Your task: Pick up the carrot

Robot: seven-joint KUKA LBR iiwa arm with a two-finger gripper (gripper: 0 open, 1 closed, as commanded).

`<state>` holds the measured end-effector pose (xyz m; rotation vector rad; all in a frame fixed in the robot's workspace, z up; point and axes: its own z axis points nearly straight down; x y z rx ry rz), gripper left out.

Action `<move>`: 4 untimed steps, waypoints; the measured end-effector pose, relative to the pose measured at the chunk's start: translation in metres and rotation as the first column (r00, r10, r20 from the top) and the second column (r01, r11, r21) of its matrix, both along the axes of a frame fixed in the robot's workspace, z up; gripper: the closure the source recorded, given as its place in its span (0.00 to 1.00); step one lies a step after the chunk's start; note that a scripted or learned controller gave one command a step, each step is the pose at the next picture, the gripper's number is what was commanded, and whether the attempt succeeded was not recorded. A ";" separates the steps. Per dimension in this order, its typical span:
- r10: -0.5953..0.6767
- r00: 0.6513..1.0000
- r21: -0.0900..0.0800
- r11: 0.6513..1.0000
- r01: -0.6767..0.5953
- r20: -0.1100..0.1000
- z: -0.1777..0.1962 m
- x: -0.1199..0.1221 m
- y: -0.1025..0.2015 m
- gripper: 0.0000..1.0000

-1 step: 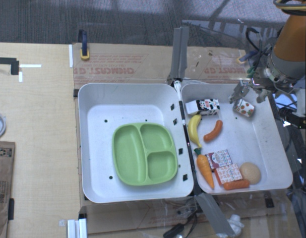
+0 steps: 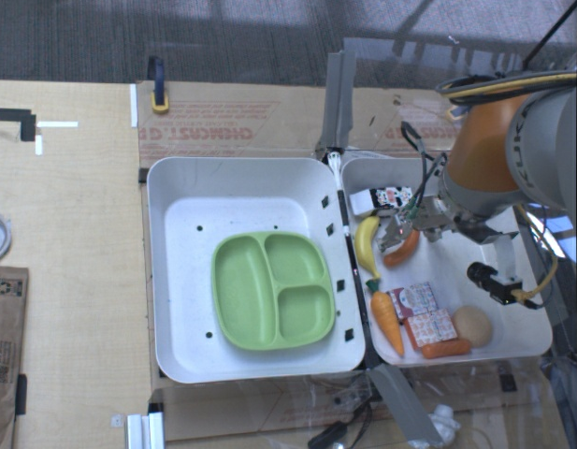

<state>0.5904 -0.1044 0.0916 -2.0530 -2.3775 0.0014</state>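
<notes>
The carrot (image 2: 387,324), orange with a small green top, lies in the right bin (image 2: 512,344) near its left wall, pointing toward the front edge. My gripper (image 2: 396,236) hangs further back in the same bin, over the left part, well apart from the carrot. It is directly above a rounded orange-red item (image 2: 406,248) and partly covers it. A yellow banana (image 2: 366,243) lies just left of the gripper.
Two small printed boxes (image 2: 425,314), a red sausage-like piece (image 2: 447,349) and a beige round item (image 2: 473,325) lie right of the carrot. A printed card (image 2: 391,197) sits at the bin's back. The left bin (image 2: 171,251) holds a green divided plate (image 2: 273,290).
</notes>
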 end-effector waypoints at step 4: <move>0.551 0.835 0.000 0.835 -0.551 0.001 0.100 -0.090 0.057 1.00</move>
